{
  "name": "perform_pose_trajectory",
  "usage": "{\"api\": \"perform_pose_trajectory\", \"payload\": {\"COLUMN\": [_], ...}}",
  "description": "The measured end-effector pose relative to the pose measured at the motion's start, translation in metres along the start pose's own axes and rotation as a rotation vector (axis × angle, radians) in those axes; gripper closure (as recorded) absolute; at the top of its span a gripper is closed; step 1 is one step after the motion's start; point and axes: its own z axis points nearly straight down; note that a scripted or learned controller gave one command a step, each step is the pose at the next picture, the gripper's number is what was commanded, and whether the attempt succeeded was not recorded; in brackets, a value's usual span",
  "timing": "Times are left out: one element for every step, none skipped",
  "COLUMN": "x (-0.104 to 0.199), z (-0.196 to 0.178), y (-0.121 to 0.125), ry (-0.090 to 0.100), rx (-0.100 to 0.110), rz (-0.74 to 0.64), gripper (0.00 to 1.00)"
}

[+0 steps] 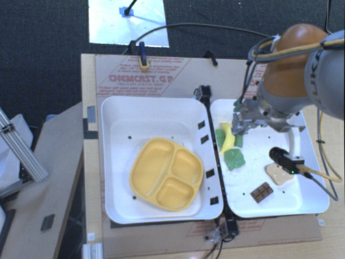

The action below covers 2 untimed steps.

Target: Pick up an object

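In the right bin (pixel 310 198) lie a yellow banana-like piece (pixel 228 141), a green leafy piece (pixel 220 138) beside it and a darker green lump (pixel 234 159) just below them. My gripper (pixel 239 127) hangs over the bin's upper left part, directly above the yellow piece and close to it. A brown chocolate-bar piece (pixel 262 192) and a beige toast-like piece (pixel 277 175) lie nearer the bin's front. Nothing shows between the gripper's tips.
The left bin (pixel 124 109) holds a yellow divided plate (pixel 166 172). A black-clipped wall (pixel 209 144) separates the two bins. The grey and orange arm (pixel 294 63) covers the right bin's far corner. Cardboard lies under both bins.
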Motion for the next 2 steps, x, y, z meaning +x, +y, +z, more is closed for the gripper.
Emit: {"api": "perform_pose_trajectory", "payload": {"x": [0.053,0.106], "z": [-0.007,-0.013], "y": [-0.008,-0.023], "ry": [0.000,0.000], "rx": [-0.001,0.000], "rz": [-0.001,-0.001], "gripper": [1.00,1.00]}}
